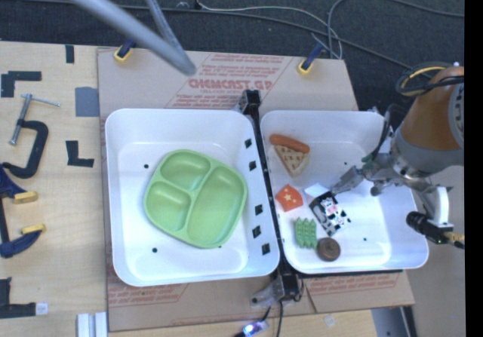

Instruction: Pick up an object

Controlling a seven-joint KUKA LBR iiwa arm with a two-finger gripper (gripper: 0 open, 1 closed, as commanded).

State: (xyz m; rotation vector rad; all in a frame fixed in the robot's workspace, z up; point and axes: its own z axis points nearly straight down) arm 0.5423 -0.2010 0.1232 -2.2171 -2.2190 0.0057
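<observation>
The right bin [377, 128] holds several small items: a pizza-like wedge [291, 160] with a reddish sausage [290, 142] behind it, an orange block [289, 197], a green ridged piece [305, 232], a brown round piece [328, 249] and a black-and-white object [332, 215]. The arm [426, 128] comes in from the right. My gripper [326, 198] is low in the bin, right at the black-and-white object and just right of the orange block. Whether anything is gripped is unclear from this angle.
The left bin [121, 139] carries a green divided plate [196, 197]. A black divider [260, 177] runs between the bins. Cables [355, 7] trail behind the bench, and clamps [26, 143] lie on the left of the bench.
</observation>
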